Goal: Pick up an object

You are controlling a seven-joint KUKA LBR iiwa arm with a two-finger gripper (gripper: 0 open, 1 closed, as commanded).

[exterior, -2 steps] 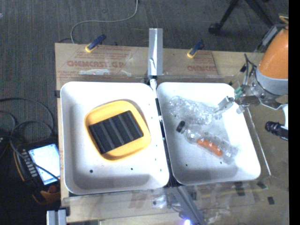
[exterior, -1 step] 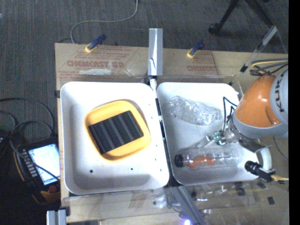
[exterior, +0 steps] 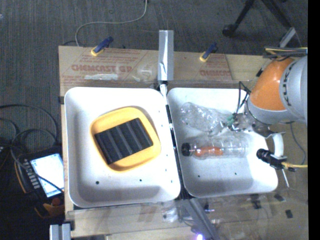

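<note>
Jaw state could not be determined; the gripper (exterior: 239, 122) stood over the right bin (exterior: 220, 184). A clear plastic bottle (exterior: 215, 149), dark-capped, lay on its side just beside it at seven o'clock.

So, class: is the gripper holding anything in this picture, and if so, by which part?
It cannot be told. The gripper sits low in the right bin, close to the crumpled clear bottle, but no grasp is visible.
</note>
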